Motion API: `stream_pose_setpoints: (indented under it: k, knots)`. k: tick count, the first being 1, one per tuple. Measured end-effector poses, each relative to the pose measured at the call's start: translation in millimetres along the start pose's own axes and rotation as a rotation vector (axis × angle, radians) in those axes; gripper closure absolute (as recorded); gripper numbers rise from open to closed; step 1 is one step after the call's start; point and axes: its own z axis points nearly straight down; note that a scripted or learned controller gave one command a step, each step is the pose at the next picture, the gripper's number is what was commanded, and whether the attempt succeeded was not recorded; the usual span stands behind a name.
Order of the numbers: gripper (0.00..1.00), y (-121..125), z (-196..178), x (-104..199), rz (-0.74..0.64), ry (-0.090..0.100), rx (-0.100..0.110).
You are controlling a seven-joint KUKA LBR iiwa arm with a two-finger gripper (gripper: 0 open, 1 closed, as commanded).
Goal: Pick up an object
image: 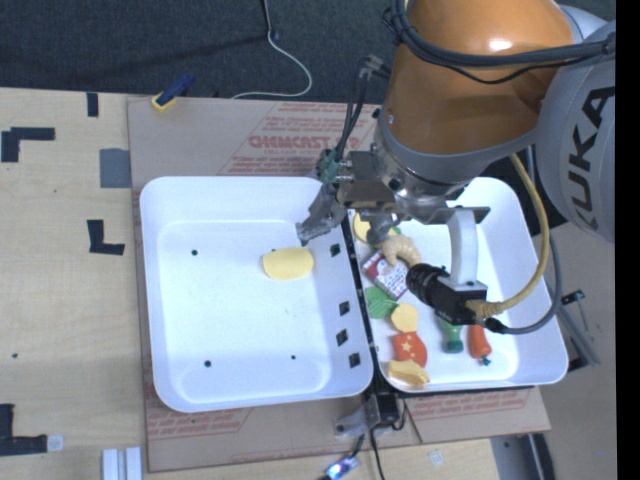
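1. Gripper (318,220), camera view: it hangs below the orange-banded wrist, over the divide between the two bins, its grey tip at the left bin's (170,298) right wall. Whether anything sits in it cannot be told.
2. Nearest candidate: a yellow piece (288,263) lies alone on the left bin's floor, just below and left of the tip, long axis running roughly left to right.
3. Alternatives: the right bin (520,368) holds a crowded heap (400,313) of red, green and yellow toys, partly under the arm.
4. Obstructions (judgement): nothing stands between tip and yellow piece; the bin wall beside the tip and the black hose fitting (445,296) over the heap limit a rightward reach.
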Motion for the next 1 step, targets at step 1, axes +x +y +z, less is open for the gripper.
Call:
stream_pose_setpoints:
  k: [1]
  knots:
    - [1.0,-3.5,145.8,-20.0,0.007,-0.006,0.019]
